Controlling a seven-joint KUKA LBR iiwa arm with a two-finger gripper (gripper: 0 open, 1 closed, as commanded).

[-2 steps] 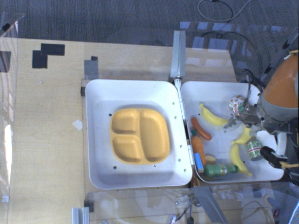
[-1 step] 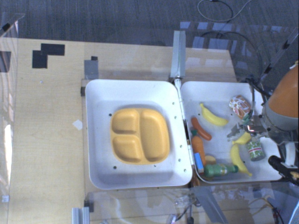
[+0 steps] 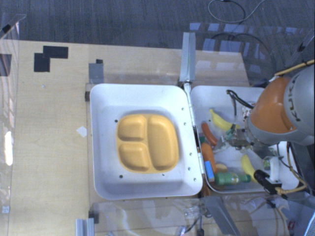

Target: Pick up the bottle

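1. Dark carpet lies beyond the wooden bench (image 3: pixel 54 146), which we see from above with two white bins set side by side so the arm can reach both.
2. We see the arm (image 3: pixel 288 109) come in from the right, its orange band hanging over the right bin (image 3: pixel 197 95), presumably because that bin holds the pickable things.
3. We find the left bin (image 3: pixel 103 102) holding a yellow tray (image 3: pixel 146 142) with three compartments, lying flat in the middle.
4. We place the gripper (image 3: pixel 235 140) low over the middle of the right bin, near a red sausage (image 3: pixel 208 133) and a banana (image 3: pixel 221 120); whether it is open or closed we cannot tell.
5. We spot the bottle (image 3: pixel 230 179), green, lying on its side along the near wall of the right bin, apart from the gripper; we judge the pick is not yet made.
6. We note an orange carrot (image 3: pixel 207 156) and a second banana (image 3: pixel 247 166) close by the bottle, which may crowd a grasp.
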